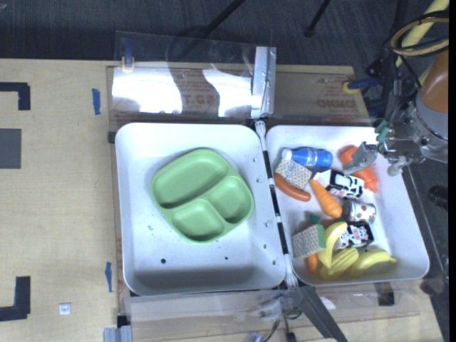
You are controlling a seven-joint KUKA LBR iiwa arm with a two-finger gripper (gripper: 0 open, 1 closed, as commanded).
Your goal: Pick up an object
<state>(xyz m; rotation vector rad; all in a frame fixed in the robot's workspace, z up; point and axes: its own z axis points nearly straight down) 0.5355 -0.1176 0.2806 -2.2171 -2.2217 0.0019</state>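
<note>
Bananas (353, 258) sit at the right bin's (415, 219) near edge, well below the gripper (385, 152), which hangs over the bin's far right corner just right of an orange piece (354, 157); open or closed, cannot tell, nothing seen held. Approach step by my read: next it must drop onto one toy, likely that orange piece or the blue bottle (310, 157) further left. Clutter is tight, carrot (326, 199) and cow toys (347, 186) touching, bin wall close; green plate (203, 194) far left.
</note>
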